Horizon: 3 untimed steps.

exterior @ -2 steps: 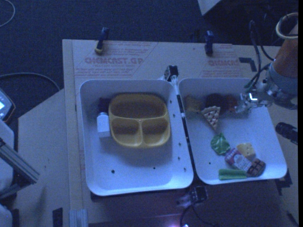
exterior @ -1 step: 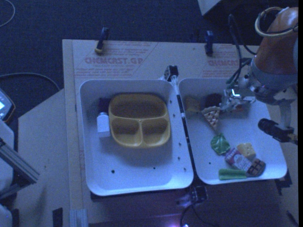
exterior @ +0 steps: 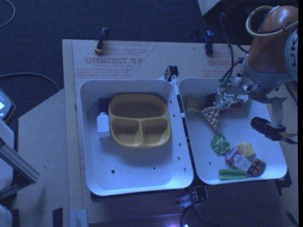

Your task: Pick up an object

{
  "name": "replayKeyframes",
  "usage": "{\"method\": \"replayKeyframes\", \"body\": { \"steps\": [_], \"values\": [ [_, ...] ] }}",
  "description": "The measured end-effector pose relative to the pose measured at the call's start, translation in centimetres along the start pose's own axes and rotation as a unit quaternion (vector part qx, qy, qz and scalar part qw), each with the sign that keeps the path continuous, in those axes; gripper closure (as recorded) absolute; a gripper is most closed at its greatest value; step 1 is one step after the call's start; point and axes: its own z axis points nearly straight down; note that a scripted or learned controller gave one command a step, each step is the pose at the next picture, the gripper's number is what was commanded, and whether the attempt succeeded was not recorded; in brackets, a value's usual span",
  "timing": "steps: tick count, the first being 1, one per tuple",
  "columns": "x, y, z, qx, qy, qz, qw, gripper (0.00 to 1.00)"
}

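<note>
Seeing my gripper point(exterior: 226, 100) low over the right bin's point(exterior: 274, 148) far-left pizza slice point(exterior: 211, 116); I cannot tell its grip state.

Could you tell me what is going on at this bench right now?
A grey and orange robot arm reaches in from the right, its hand low over the back of the right bin, just above a pizza slice toy. Whether it has gripped anything cannot be told. More toy food lies toward that bin's front: a green leaf, a cheese wedge and a green bean. The left bin holds a yellow divided plate and a small white bottle.
</note>
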Motion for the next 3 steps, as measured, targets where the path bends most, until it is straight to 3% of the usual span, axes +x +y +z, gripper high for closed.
{"method": "replayKeyframes", "body": {
  "steps": [1,2,3],
  "values": [
    [-0.9,-0.9,-0.1,0.002,0.0,0.002,1.0,1.0],
    [0.2,-0.4,1.6,0.004,0.001,0.001,1.0,1.0],
    [0.4,0.1,0.5,0.0,0.0,0.001,1.0,1.0]
  ]
}}
